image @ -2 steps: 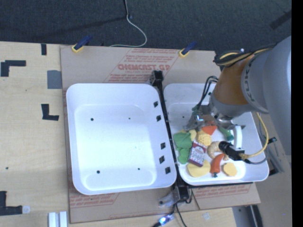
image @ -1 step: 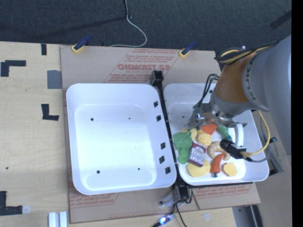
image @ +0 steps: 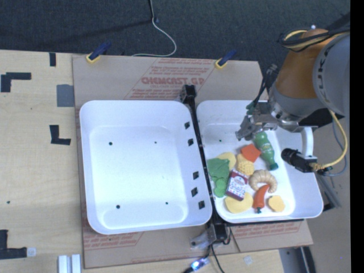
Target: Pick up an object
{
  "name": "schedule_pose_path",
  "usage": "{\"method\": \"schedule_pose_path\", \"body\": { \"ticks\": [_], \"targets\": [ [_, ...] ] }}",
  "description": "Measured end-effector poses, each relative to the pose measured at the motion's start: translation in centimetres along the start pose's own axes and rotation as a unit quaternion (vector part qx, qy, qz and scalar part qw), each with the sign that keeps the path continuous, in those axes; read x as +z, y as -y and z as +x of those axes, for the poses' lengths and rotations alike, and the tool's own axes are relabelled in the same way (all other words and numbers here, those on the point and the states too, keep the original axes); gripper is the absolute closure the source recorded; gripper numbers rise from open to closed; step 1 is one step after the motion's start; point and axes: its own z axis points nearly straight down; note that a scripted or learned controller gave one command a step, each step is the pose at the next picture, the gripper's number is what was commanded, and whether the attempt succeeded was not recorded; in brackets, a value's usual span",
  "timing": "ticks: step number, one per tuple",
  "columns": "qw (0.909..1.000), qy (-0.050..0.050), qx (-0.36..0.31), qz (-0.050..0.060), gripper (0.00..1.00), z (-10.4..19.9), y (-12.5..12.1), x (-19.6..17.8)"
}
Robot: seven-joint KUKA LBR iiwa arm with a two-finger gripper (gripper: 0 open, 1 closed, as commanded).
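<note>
pincer: over the far part of the right bin, can't tell if it is apart or together | green bottle: lies in the right bin, just right of the pincer and a bit nearer, long side running far-left to near-right | other toys: piled nearer still

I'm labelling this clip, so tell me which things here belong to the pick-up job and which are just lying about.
Job:
claw
green plastic bottle
orange toy wedge
tan toy croissant
right white bin

Lying about:
left white bin
blue clamps
cardboard sheet
</note>
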Motion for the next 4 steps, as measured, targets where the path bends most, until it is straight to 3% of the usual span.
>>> {"method": "schedule_pose_path", "body": {
  "ticks": [1,2,3,4],
  "targets": [
    [1.0,-0.001,-0.003,-0.002,1.0,5.9,-5.0,-9.4],
    [1.0,0.0,-0.001,0.005,1.0,6.3,-8.3,-6.5],
    [1.0,-0.002,-0.002,0.004,1.0,10.8,-5.6,-10.7],
    [1.0,0.0,0.002,0.006,1.0,6.5,-8.2,-6.9]
  ]
}}
